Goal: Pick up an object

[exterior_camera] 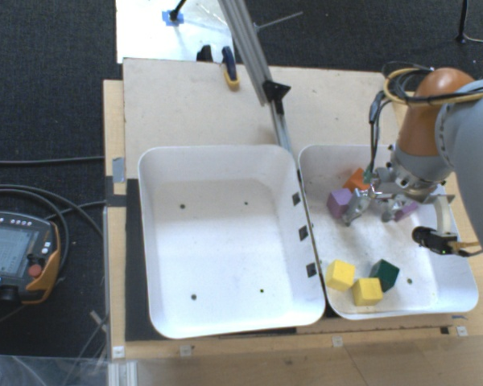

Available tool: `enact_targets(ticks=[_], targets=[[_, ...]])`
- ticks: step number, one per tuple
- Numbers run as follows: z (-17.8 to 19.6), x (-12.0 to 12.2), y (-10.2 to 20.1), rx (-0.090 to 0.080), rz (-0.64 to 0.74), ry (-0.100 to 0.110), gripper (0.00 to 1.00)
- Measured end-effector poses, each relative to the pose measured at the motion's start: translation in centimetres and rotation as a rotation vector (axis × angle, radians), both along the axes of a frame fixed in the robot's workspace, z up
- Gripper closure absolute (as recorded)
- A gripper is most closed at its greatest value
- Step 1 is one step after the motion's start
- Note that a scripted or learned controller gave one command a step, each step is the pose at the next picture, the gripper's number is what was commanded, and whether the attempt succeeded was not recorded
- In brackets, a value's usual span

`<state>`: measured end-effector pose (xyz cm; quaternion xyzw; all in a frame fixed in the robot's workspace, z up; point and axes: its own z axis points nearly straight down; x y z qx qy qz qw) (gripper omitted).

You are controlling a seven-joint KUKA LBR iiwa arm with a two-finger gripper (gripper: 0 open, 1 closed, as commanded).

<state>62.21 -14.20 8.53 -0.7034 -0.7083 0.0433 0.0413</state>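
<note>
Nearest us, along the lower edge of the right bin (pixel 459 292), we see two yellow blocks (pixel 340 274) and (pixel 367 291) with a dark green block (pixel 384 273) just beside them, all lying loose on the bin floor and well apart from the arm. A little farther up the frame, near the middle of that bin, the gripper (pixel 376 203) hangs low over a cluster: a purple block (pixel 338 203) to its left, an orange block (pixel 356 178) just above that, and a sliver of a second purple piece (pixel 405 211) at its right. We can make out metal fingers splayed downward, but we cannot tell whether they are open or closed, and nothing shows between them, so we judge that no object is held yet. To us the step in hand is the descent onto the cluster, with the purple block the likeliest target. The next move calls for centring the fingers over one block alone, since the neighbours sit close enough to jam or be nudged aside, then closing and lifting straight up. The left bin (pixel 157 163) fills the centre of the frame, and beyond it the bench (pixel 185 103) carries a clamp (pixel 229 64) near the upper middle.
</note>
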Motion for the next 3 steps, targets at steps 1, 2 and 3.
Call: enact_targets(ticks=[1, 2, 3], targets=[[-0.05, 0.0, -0.01, 0.003, 0.0, -0.001, 0.0], [-0.14, -0.01, 0.15, 0.009, -0.002, 0.0, 0.0], [-0.16, -0.03, 0.19, 0.007, -0.002, -0.002, 0.0]])
